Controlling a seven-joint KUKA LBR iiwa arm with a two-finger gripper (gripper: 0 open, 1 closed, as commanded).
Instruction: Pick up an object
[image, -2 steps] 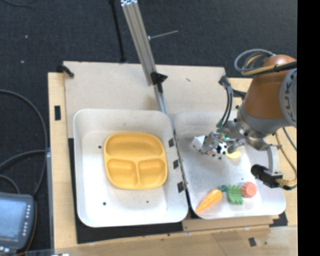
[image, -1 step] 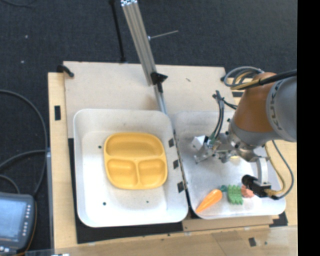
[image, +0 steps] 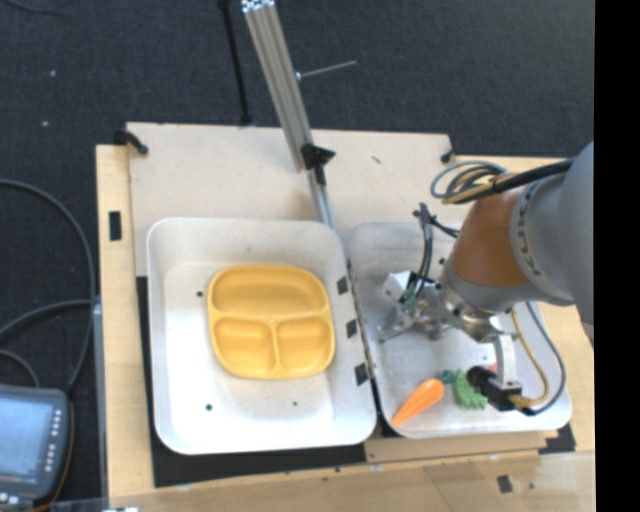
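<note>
Lying in the near part of the right bin (image: 560, 400), a toy carrot (image: 420, 398) pointed its orange tip toward the bin's near-left corner, with its green top (image: 466, 390) at the right end. It rested on the bin floor, tilted across the corner, close to the wall between the two bins. The hand (image: 420, 318) hung above the middle of the same bin, apart from the carrot and farther from the camera, amid metal parts and wires; whether it was apart or together could not be told, and nothing could be made out in its grip. The grey arm (image: 545, 235) with its orange band (image: 482, 245) reached in from the right over the bin's far side, cables (image: 465, 182) looping above it. A black and white fitting (image: 503, 375) sat just right of the green top. The left bin (image: 170, 330) held a yellow plate (image: 270, 320) with three compartments, lying flat near its middle. Both bins sat side by side on the pale surface (image: 220, 170), with a metal post (image: 285, 85) slanting up from behind them, and a grey screen (image: 30, 440) at the lower left
</note>
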